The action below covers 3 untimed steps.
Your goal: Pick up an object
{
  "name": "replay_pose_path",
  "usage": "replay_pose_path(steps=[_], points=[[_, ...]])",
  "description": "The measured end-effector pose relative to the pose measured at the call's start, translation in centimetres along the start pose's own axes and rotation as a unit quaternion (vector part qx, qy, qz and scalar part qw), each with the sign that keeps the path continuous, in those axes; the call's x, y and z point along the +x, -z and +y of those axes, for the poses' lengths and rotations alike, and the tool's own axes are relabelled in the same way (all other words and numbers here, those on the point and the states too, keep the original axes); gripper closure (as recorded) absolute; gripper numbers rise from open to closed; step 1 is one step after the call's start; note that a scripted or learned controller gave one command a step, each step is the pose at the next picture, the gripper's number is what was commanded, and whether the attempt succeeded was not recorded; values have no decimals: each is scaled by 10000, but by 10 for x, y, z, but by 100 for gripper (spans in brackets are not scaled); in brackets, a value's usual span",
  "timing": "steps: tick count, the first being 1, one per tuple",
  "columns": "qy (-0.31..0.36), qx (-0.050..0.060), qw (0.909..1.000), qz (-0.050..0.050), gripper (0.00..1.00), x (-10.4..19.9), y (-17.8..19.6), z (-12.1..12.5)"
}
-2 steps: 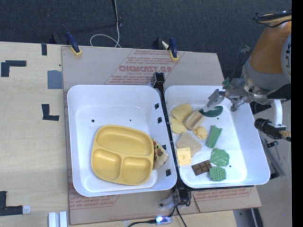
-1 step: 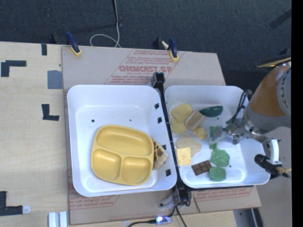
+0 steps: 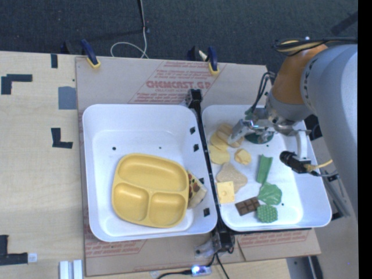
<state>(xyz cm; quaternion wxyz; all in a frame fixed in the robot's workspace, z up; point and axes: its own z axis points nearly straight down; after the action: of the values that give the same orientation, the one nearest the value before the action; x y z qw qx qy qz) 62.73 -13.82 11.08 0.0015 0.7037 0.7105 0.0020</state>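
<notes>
— What lies nearest in the right-hand shallow white bin (image 3: 314, 214)?

— A round green knobbly piece (image 3: 267, 214), a brown chocolate bar (image 3: 247, 206), then a yellow cheese square (image 3: 225, 192) and a long green stick (image 3: 264, 168).

— And your gripper (image 3: 249, 130)?

— It hangs at the far end, over pale yellow slices (image 3: 220, 147). Whether it is open or closed, I cannot tell.

— The left-hand white bin (image 3: 96, 127)?

— It holds a yellow three-compartment plastic plate (image 3: 151, 189).
</notes>
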Motion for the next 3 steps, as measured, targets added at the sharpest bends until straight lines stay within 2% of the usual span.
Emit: replay_pose_path(steps=[1, 2, 3], points=[[-36, -52, 10000, -17, 0, 8, 163, -41], [-27, 73, 10000, 8, 0, 44, 24, -18], [-38, -58, 10000, -17, 0, 40, 223, -30]])
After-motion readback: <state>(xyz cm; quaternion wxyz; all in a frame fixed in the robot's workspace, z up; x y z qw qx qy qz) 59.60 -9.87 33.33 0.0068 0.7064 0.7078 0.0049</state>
